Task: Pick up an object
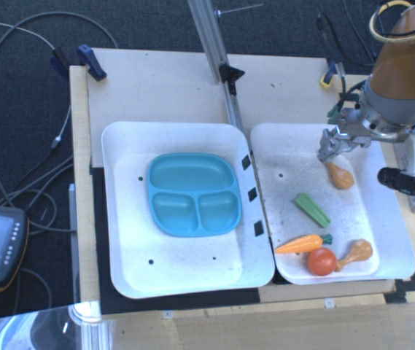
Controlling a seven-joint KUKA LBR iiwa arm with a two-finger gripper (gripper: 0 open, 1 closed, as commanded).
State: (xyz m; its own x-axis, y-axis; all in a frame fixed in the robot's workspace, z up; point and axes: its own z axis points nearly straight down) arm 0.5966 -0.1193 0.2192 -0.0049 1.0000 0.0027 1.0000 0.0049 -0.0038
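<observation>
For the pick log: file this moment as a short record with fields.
left bin: blue three-compartment plastic plate
right bin: tan pear-shaped toy, green block, orange carrot, red tomato, tan gourd-shaped toy
gripper: over right bin's far end, directly above the tan pear-shaped toy
grasp: cannot tell

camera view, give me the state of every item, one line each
gripper: low in the right bin, at the upper drumstick
upper drumstick: lying just below the gripper
green piece: lying flat
carrot: lying flat
tomato: beside the carrot
lower drumstick: lying next to the tomato
blue tray: upright in the left bin
</observation>
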